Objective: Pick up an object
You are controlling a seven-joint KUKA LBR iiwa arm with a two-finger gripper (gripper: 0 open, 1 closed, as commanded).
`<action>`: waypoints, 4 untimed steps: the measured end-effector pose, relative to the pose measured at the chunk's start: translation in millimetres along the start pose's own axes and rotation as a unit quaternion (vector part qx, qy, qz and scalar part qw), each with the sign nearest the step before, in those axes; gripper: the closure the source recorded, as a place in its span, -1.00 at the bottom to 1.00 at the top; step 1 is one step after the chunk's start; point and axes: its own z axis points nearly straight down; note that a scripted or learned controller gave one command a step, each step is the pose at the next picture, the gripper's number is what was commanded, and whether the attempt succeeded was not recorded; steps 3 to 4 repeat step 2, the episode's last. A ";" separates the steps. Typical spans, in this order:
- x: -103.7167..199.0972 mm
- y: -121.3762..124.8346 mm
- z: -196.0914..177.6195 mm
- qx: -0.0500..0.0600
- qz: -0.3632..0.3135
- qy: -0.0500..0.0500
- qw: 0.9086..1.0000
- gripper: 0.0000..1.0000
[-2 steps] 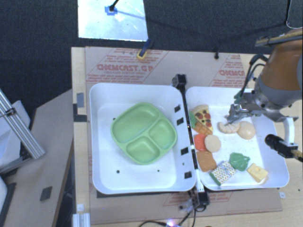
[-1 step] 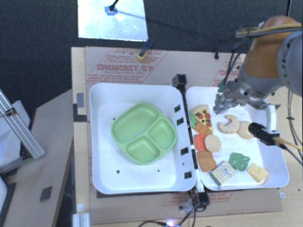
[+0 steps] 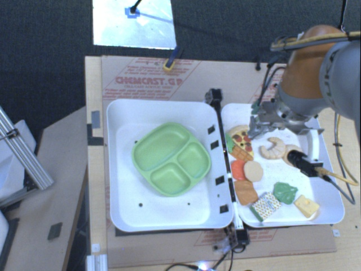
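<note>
**Toy food lying in your right bin**

Toy food (image 3: pixel 265 176) is sitting heaped in your right bin (image 3: pixel 333 208); your green tray (image 3: pixel 171 158) is resting in the left bin (image 3: pixel 121 208); beyond, the gripper (image 3: pixel 256 123) is hovering over the pizza slice (image 3: pixel 240 141); you cannot tell its grip.

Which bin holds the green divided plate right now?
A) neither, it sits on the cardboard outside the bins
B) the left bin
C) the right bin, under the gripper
B: the green divided plate lies alone in the left bin, while the toy food pieces crowd the right bin where the arm reaches in.
</note>
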 end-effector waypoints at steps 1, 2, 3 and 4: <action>-2.4 1.6 -21.6 -0.002 0.000 0.000 1.000 1.00; -4.6 1.7 -1.4 0.000 0.002 0.000 1.000 1.00; -4.6 1.7 -1.4 0.000 0.002 0.000 1.000 1.00; -4.6 1.7 -1.4 0.000 0.002 0.000 1.000 1.00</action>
